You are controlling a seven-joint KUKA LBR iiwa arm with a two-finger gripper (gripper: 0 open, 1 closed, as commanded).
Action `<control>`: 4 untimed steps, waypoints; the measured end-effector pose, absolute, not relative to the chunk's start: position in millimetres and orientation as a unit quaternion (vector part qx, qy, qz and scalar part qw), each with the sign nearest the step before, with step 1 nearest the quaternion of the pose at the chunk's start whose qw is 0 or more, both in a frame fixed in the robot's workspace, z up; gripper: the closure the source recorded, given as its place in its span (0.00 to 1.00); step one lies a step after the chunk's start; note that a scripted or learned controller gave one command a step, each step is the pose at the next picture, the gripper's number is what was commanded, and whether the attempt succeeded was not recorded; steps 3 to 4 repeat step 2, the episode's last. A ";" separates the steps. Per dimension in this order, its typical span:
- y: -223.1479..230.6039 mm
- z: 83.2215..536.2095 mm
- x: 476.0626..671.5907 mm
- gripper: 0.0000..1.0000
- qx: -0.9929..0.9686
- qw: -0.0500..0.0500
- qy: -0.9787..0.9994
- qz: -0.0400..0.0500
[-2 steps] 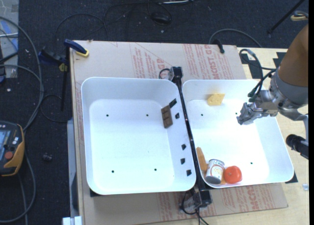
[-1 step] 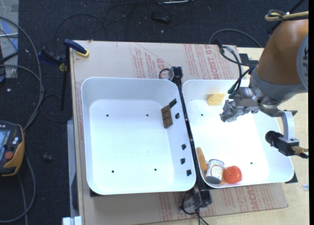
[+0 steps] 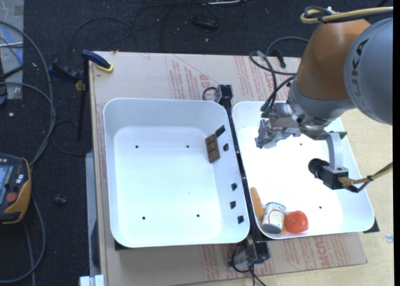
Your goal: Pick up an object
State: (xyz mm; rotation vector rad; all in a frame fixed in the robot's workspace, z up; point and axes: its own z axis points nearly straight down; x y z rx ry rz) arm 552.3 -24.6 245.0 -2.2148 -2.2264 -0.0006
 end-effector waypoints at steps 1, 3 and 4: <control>28.3 247.6 552.1 1.00 -0.705 0.001 -0.709 0.000; 81.7 230.6 569.3 1.00 -0.705 0.001 -0.709 0.000; 81.7 230.6 569.3 1.00 -0.705 0.001 -0.709 0.000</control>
